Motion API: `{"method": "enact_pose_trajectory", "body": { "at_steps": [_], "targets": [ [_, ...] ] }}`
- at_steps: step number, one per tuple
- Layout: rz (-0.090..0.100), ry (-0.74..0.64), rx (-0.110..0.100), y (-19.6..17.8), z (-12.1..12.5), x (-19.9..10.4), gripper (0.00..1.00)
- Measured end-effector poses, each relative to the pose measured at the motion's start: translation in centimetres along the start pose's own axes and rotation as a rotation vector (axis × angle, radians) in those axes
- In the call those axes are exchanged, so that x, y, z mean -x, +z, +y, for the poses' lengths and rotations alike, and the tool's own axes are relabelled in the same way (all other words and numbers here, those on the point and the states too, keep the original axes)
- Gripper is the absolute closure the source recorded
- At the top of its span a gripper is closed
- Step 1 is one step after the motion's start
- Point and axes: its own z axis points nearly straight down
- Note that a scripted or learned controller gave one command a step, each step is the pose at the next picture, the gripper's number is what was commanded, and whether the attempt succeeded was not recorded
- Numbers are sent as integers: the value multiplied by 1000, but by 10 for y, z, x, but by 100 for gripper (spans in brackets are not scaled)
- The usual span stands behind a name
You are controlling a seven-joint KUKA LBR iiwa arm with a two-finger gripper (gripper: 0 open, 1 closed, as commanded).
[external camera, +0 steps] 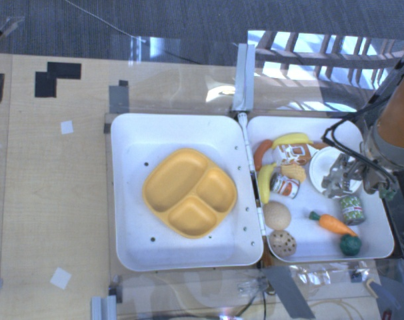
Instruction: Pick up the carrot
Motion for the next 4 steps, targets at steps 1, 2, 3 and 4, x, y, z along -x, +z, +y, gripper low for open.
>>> {"method": "enact_pose_trajectory", "body": {
  "at_steps": [1, 2, 3, 4],
  "targets": [
    [-4, 95, -1, -109, -11, -15, 100],
    [8, 259, -1, -60, 7, 77, 100],
    [9, 37, 0, -37, -11, 8, 100],
    [2, 228, -2, -104, -52, 15, 100]
  ]
}}
